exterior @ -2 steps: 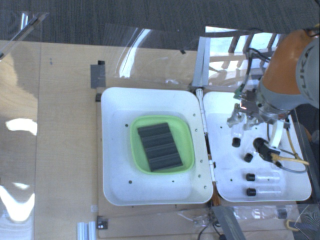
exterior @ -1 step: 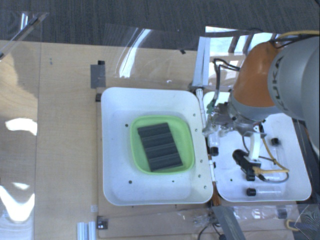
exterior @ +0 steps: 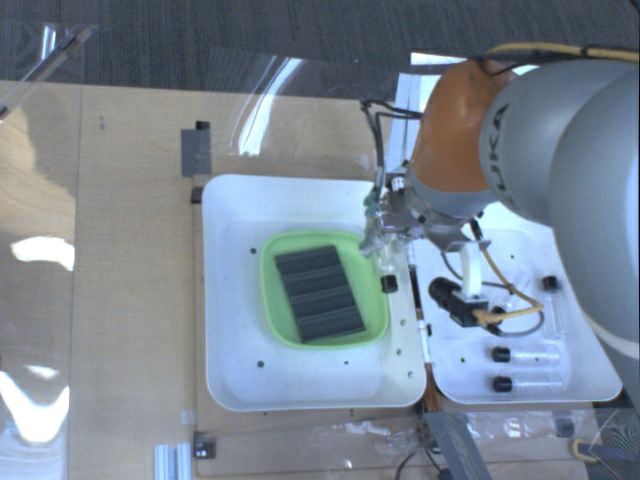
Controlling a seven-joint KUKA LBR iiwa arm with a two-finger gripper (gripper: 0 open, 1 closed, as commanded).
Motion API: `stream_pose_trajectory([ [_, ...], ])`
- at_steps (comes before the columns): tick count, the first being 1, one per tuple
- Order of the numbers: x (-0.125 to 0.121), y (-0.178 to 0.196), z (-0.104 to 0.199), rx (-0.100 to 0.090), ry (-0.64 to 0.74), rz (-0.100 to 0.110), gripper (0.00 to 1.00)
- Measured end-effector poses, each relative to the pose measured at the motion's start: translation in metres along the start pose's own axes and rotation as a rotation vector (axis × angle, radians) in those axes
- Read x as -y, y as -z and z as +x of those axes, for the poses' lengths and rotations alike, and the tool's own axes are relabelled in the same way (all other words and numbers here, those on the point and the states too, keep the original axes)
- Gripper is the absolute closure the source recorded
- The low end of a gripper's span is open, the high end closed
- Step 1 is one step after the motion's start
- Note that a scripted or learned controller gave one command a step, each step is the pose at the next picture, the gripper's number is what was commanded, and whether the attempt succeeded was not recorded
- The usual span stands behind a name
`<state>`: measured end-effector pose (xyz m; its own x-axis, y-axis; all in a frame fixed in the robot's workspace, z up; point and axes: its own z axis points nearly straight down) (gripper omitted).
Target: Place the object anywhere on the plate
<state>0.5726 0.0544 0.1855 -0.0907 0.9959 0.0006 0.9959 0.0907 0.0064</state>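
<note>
Seen from above at a slant, the tabletop (exterior: 120, 268) carries two white bins side by side. The left bin (exterior: 230, 368) holds a green plate (exterior: 270, 298), and a dark ribbed block (exterior: 318, 294) lies flat on the middle of that plate, turned a little askew to the bin's edges. The block's whole outline shows, within the plate's rim on every side. The grey arm (exterior: 560, 128) reaches in from the right, and its bulk, with the orange band (exterior: 455, 118), covers the upper part of the right bin (exterior: 590, 368). The tool (exterior: 386, 258) hangs over the plate's right rim, just beside the block but apart from it. Whether the tool is spread or pressed together I cannot tell, since the wrist hides it from above. A small dark bit (exterior: 389, 282) just below it is too small to make out. Several small black pieces (exterior: 500, 354) lie in the right bin's lower part.
</note>
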Motion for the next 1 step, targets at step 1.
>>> stream_pose_trajectory([
  [1,0.0000,0.0001,-0.0002,0.000,0.000,0.000,0.00],
])
